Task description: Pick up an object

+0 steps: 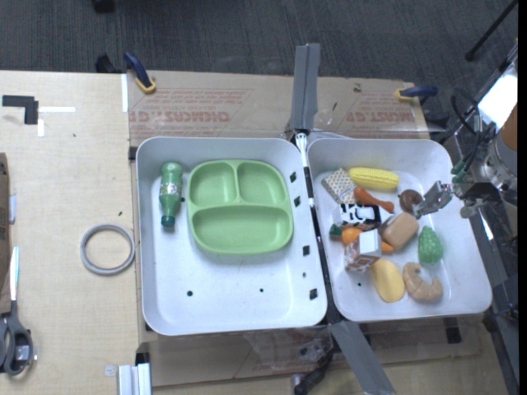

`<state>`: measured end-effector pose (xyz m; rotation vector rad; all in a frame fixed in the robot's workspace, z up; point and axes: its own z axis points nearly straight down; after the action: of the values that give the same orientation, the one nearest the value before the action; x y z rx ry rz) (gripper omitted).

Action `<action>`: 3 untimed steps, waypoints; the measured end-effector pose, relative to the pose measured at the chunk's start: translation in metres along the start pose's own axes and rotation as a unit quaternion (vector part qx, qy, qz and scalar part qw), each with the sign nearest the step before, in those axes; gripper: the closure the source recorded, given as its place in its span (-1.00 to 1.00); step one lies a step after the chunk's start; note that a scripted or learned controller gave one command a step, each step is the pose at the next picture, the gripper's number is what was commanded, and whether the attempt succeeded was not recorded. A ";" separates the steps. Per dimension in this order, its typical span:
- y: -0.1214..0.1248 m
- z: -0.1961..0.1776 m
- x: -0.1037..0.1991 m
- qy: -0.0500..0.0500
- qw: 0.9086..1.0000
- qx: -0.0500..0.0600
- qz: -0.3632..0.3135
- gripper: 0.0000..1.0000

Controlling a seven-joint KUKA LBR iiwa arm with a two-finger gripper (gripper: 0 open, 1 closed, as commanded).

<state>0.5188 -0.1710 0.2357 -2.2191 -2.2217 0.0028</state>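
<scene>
The right bin [461,303] holds several toy foods. A yellow corn cob [373,177] lies at the back, with an orange carrot [373,197] and a brown mushroom [409,197] just in front of it. A tan bun [398,230], a green leafy piece [430,246], a yellow lemon [388,280] and a beige croissant [423,285] lie nearer the front. My gripper [433,198] hangs over the bin's right side, just right of the mushroom and above the green piece. It is open, with nothing between its fingers.
The left bin [152,303] holds a green divided plate [240,206] and a green bottle [170,194] lying at its left. On the bench to the left lie a grey tape ring [108,248] and scissors [16,340]. A grey post [305,89] stands behind the bins.
</scene>
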 end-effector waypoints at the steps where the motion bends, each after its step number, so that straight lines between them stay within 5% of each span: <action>1: -0.016 0.130 -0.032 0.000 1.000 0.000 0.020 -1.00; 2: -0.010 0.144 -0.041 0.004 0.998 0.000 -0.061 -1.00; 3: -0.010 0.135 -0.043 0.001 0.998 0.000 -0.059 1.00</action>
<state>0.5081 -0.2140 0.1006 -2.0837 -2.3470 -0.0016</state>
